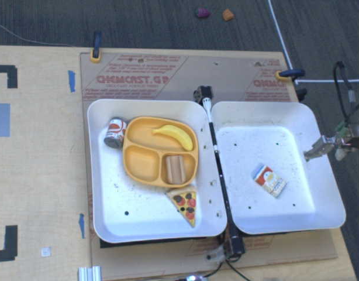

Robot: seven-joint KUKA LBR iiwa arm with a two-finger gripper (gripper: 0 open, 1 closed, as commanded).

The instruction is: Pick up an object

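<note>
My gripper [323, 147] hangs at the right rim of the right bin [302, 212], with only its tip in view. A small red and white carton [270, 181] lies flat in that bin, left of and below the gripper and well apart from it. In the left bin [103, 215] rests a yellow divided plate [141, 160]. The plate holds a banana [174, 135] in its top compartment and a brown sausage piece [175, 169] in its lower right one. A dented can [114, 133] lies left of the plate. A pizza slice [185, 203] lies below it.
The two bins sit side by side on a cardboard sheet [138, 75] held by clamps [96, 45]. A black bar [214, 151] runs between the bins. Cables [343, 86] hang near the arm at the right. Two small objects [214, 14] lie on the floor beyond the bench.
</note>
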